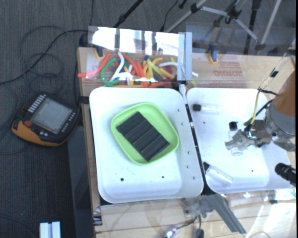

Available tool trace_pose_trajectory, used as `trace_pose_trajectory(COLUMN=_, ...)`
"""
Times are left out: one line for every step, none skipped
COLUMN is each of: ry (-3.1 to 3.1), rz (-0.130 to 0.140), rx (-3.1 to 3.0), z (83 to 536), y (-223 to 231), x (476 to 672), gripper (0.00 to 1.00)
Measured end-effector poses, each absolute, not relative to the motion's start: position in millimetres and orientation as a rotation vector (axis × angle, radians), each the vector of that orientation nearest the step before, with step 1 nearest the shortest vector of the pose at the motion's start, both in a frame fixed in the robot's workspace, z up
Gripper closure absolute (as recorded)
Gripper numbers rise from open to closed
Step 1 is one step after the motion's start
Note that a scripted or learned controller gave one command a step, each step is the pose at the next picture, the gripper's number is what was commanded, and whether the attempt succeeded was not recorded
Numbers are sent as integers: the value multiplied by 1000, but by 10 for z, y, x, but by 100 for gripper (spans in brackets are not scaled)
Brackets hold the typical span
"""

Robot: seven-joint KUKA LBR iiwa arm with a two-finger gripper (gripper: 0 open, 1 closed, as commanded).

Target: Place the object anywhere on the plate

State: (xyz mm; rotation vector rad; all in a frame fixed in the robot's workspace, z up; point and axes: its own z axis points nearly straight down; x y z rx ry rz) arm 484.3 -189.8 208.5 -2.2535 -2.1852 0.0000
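In the left bin a dark ribbed slab lies flat across the green plate; it looks stiff, light, best pinched across its short edges. Over the right bin the gripper is blurred, so I cannot tell its opening.

Teach pendant on dark carpet left of bench, cables trailing. Coloured tubes heaped behind left bin. Tripod legs beyond bench.
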Motion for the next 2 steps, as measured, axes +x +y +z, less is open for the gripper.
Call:
trace_pose_trajectory(ry=-2187, rz=0, rx=-2249, z=2165, y=-1884, x=4852, gripper=100)
trace_pose_trajectory(ry=-2189, rz=0, rx=-2244, z=2245, y=-1869, x=4863, gripper=100)
